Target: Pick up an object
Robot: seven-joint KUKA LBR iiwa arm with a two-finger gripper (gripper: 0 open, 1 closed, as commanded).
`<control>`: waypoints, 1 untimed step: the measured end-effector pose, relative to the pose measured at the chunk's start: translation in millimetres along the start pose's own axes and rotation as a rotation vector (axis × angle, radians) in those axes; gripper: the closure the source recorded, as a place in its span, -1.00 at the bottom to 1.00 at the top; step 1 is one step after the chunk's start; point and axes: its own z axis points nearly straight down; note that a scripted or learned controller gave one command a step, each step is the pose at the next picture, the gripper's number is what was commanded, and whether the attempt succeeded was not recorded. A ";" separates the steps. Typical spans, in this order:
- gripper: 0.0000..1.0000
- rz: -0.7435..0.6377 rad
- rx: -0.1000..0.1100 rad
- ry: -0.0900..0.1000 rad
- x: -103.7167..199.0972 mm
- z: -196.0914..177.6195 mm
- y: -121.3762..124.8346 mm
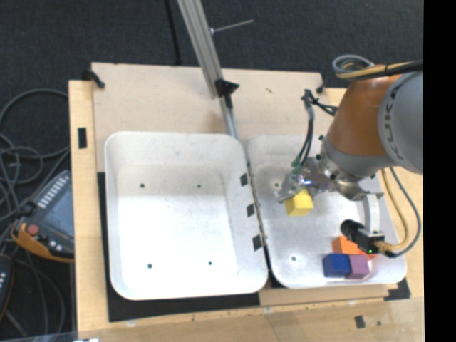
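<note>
Claw (pixel 294 186) low in right white plastic bin (pixel 274 152), right at small yellow block (pixel 300 204); can't tell whether it grips block or sits just above. No lift evident. Blue (pixel 335 265), purple (pixel 358 266), orange (pixel 345 246) blocks near bin's front corner, untouched. Remaining: confirm grasp, raise.

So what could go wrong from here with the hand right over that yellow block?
1. The hand sits at the yellow block, but the view does not show how firmly the block is caught, so it may slip on the lift.
2. The block lies close to the right bin's inner wall, so a nudge could push it against the wall.
3. The blue block, purple block and orange block are bunched together in the near corner, making a later pick awkward.
</note>
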 end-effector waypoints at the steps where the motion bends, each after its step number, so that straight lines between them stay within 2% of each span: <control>1: 1.00 -0.005 0.006 0.003 100.3 1.8 1.6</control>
